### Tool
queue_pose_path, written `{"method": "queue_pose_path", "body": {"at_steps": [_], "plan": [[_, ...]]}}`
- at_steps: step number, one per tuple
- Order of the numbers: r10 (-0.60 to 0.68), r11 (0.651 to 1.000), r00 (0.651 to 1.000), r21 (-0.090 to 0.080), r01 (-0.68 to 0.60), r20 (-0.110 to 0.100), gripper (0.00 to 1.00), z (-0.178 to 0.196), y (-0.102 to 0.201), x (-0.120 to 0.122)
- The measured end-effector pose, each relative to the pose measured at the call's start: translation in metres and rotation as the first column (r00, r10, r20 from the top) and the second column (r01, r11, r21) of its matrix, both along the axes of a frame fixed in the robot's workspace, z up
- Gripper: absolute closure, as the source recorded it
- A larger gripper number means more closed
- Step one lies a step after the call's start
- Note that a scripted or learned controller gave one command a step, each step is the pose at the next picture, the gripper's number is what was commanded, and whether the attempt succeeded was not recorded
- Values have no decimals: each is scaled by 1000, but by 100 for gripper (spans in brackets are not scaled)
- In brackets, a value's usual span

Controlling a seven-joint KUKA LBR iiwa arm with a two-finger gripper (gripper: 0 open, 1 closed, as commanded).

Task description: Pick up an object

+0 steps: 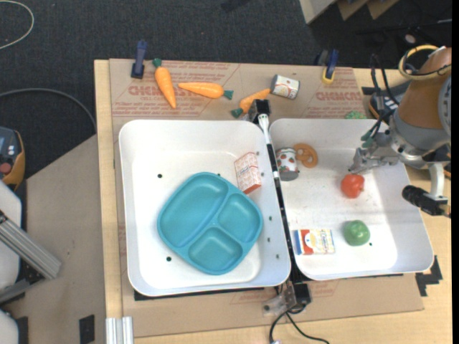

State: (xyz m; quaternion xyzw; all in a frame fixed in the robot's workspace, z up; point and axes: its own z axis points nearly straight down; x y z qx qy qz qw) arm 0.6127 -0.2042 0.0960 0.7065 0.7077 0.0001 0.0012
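My gripper (363, 160) hangs over the right bin (401, 260), at its back right. Just below its tip in the view lies a red tomato (351, 185), very close to it or touching it. I see nothing held. In the same bin are a green round fruit (356, 232), a white carton with blue and red print (314, 241), a pretzel (306, 154) and a small can (287, 162). The left bin (140, 156) holds a teal divided plate (209, 222) and a small red-and-white carton (247, 172).
On the cardboard behind the bins lie three carrots (165, 84) (203, 89) (251, 102) and a small white can (285, 87). Blue clamps (138, 58) (329, 64) grip the bench's back edge. The grey arm (423, 113) comes in over the right bin's right side.
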Motion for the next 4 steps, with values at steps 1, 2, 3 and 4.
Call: {"method": "queue_pose_path", "body": {"at_steps": [1, 2, 3, 4], "plan": [[0, 1000, 1000, 0, 0, -1, 0, -1, 0, 0], [-3, 1000, 1000, 5, 3, -8, 0, 16, 31, -69], [-2, 1000, 1000, -1, 2, 1, 0, -13, 4, -40], [1, 1000, 1000, 0, -1, 4, 0, -11, 8, 5]]}}
